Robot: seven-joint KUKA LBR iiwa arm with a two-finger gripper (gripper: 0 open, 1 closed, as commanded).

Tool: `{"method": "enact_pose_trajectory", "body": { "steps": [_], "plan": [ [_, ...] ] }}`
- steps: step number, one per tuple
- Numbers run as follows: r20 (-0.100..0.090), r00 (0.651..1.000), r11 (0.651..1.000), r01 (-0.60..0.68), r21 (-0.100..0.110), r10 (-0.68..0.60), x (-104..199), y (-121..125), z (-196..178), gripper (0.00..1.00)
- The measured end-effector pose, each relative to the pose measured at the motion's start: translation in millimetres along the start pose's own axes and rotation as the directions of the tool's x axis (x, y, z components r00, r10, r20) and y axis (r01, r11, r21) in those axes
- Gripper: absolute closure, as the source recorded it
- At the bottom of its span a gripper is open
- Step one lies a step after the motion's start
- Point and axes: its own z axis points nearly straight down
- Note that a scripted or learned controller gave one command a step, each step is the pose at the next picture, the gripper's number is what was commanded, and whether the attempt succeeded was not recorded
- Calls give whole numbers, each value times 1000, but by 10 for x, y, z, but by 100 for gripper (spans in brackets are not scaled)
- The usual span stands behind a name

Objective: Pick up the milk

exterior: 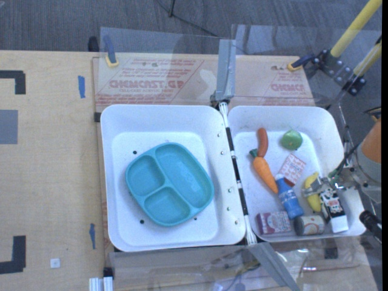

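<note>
The table [42, 180] carries two shallow white bins side by side. The left bin [115, 126] holds a teal divided plate [170, 183] lying flat, its three compartments facing up. The right bin [324, 123] holds the clutter: a sausage [262, 142] near the back with a carrot [265, 173] just in front of it, a green round fruit [291, 140] toward the back right, a small red and white packet [293, 168] in the middle, a blue bottle [289, 199] lying beside the carrot's tip, a pink and white pouch [274, 223] at the front wall, a tan can [310, 224] on its side next to the pouch, and a yellow banana [312, 194] just right of the bottle. The milk [334, 210], a small carton with black and white patches, stands in the front right corner of the right bin, close to the banana and the can. The gripper [330, 183] reaches in from the right edge and sits low over the bin, directly above the milk and the banana; whether its fingers are spread or pressed together cannot be told, since they blur into the items beneath
</note>
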Motion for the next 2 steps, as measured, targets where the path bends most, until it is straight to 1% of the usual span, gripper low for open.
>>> {"method": "enact_pose_trajectory", "body": {
  "steps": [1,2],
  "plan": [
    [-4,990,990,140,20,-140,-111,680,-1051,100],
    [-3,986,985,169,18,-169,-170,1078,-1129,100]
  ]
}}
